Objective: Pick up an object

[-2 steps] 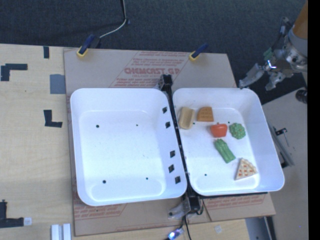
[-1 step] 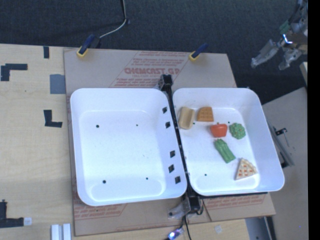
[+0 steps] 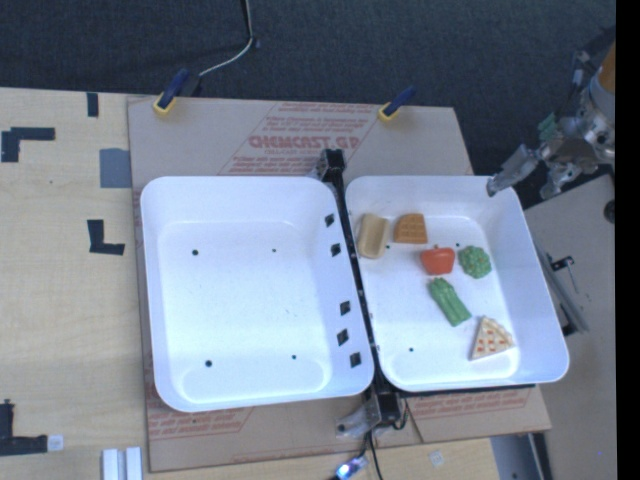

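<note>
Six small toy food pieces lie in the right shallow white plastic bin [image 3: 530,268], all loose, none stacked, clustered toward its upper and right part. Any one could serve as the object to pick.

Count, piece by piece:
- one pale tan bread-like slab [image 3: 372,235], at about 10 o'clock in the bin, just beside the divider between bins
- one orange-brown toast-shaped piece [image 3: 410,229], just right of the slab, near but apart
- one red tomato-like piece [image 3: 437,260], near bin centre
- one green knobbly broccoli-like piece [image 3: 475,262], touching or almost touching the red one at its 3 o'clock; cannot tell which
- one long green ridged vegetable piece [image 3: 449,301], lying slantwise at 6 o'clock of the red piece
- one triangular pizza-slice piece [image 3: 490,339], at about 5 o'clock in the bin, well apart from the rest

The spread looks scattered, not arranged; judged useful, since the gaps leave room for fingers around most pieces. The red and broccoli pair is the tight spot.

Left shallow white plastic bin [image 3: 160,208]: one, same shape, likely the drop side.

Grey arm's pincer [image 3: 520,168] sits at 1 o'clock of the right bin, over its upper right corner rim, off the pieces, nothing between its fingers. Whether it is released or clenched: cannot tell, too small and blurred.

Both bins rest on one brown cardboard sheet [image 3: 290,138], pinned to the wooden worktop [image 3: 60,298] by two yellow-and-blue clamps [image 3: 172,90] at its far edge, presumably to stop sliding.
</note>
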`<state>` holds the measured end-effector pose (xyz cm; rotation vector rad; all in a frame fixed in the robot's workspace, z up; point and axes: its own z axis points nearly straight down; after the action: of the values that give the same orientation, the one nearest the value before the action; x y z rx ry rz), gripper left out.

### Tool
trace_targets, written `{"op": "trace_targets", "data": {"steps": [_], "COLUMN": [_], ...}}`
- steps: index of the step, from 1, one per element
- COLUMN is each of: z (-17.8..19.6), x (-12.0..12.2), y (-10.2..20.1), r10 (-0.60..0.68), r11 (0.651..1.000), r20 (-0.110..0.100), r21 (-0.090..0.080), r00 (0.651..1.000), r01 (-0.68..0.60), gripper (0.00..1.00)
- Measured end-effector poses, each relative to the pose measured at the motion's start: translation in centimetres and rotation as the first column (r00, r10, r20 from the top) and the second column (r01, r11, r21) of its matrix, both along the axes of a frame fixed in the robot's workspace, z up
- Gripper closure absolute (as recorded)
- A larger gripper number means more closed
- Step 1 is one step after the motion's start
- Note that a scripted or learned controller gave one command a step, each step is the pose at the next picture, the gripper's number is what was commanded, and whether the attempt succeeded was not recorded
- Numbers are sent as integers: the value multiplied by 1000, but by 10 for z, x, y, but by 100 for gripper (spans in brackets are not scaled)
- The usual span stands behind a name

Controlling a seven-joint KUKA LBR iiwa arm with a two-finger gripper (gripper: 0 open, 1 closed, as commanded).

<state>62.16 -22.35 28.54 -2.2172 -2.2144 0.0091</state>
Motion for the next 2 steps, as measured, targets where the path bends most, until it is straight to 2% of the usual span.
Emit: {"op": "trace_targets", "data": {"steps": [1,2], "z": [62,13], "x": [33,-28], "y": [0,0], "r10": [4,-1], "r11": [1000,1000], "r20": [17,3], "r21": [-5,0], "r00": [1000,1000], "r01": [-4,1], "gripper": [0,0]}}
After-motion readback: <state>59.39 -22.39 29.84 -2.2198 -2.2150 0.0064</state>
